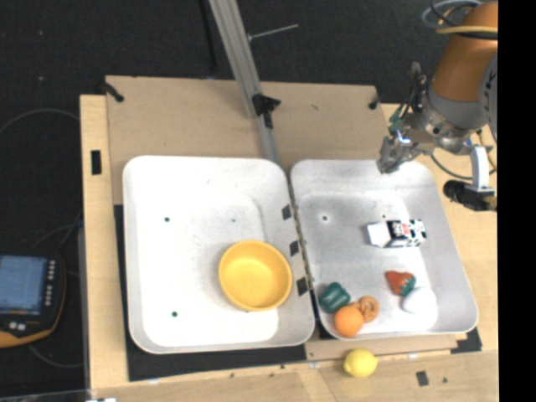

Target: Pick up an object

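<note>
The task looks to be at its beginning: every object lies on a surface, and nothing is lifted.

Going from left to right, the yellow bowl (255, 274) sits in the left bin (167, 199), far to the left of the claw and well below it in the view. The right bin (335, 191) holds the candidates. A small green piece (334, 295) and an orange fruit (348, 320) lie at its near edge, with a smaller orange-brown thing (368, 307) touching the fruit; all are well apart from the claw. A yellow lemon (360, 363) rests outside the bin on the bench (167, 115), the farthest from the claw. The white and black box (395, 233) is the nearest object, almost straight below the claw in the view but still apart from it. A red piece (400, 281) and a whitish object (412, 300) lie beyond the box.

The claw (390, 159) hangs over the far right corner of the right bin, with no object near its tip. It is small and dark here, so I cannot tell if its jaws are apart or together; I see nothing between them. What is left, I judge, is the whole work: to choose one thing, come down, close and lift.
</note>
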Motion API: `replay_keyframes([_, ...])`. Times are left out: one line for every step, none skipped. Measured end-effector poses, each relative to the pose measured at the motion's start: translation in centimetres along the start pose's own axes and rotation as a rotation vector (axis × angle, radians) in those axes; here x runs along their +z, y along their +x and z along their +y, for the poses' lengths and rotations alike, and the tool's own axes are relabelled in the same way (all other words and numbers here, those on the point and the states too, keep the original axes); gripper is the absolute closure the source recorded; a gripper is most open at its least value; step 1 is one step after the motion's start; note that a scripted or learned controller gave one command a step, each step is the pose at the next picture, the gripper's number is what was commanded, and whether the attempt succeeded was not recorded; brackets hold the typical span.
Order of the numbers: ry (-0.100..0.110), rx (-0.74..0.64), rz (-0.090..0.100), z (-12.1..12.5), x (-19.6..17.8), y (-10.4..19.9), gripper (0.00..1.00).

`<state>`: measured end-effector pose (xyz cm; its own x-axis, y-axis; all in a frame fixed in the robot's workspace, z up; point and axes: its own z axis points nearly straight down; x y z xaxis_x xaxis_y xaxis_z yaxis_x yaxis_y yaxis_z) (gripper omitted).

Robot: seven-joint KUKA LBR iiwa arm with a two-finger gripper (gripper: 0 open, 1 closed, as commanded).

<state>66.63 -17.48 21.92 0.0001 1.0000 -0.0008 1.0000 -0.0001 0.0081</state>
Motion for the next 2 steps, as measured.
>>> replay_keyframes([0.003,-0.003,0.001,0.1,-2.2,-0.1,1.00])
replay_keyframes([0.008,-0.006,0.002,-1.0,-2.3,4.1,1.00])
